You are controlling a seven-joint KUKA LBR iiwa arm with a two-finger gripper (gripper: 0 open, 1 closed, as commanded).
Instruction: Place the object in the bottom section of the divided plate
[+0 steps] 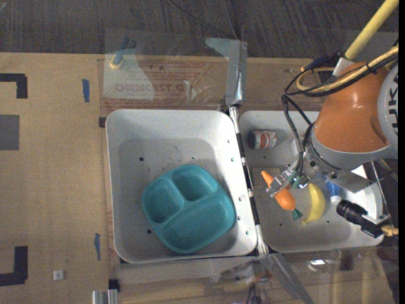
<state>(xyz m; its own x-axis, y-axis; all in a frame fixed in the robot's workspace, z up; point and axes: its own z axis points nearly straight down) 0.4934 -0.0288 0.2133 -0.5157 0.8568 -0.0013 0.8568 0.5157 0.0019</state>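
Your arm [354, 116] hangs over the right bin [278, 236], gripper [296, 177] low above the carrot [282, 195] for a grab, grip unclear, well right of the plate [188, 208].

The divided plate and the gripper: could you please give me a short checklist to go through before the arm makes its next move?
1. Divided plate sits flat in the left bin: ok.
2. Plate's large bottom section is free of objects: ok.
3. Gripper is over the right bin, above the toy carrot: ok.
4. An object is held in the jaws: cannot tell; the arm's wrist hides them.
5. Neighbours crowd the pick: not ok; the banana lies right beside the carrot.
6. The can stands apart from the carrot: ok.
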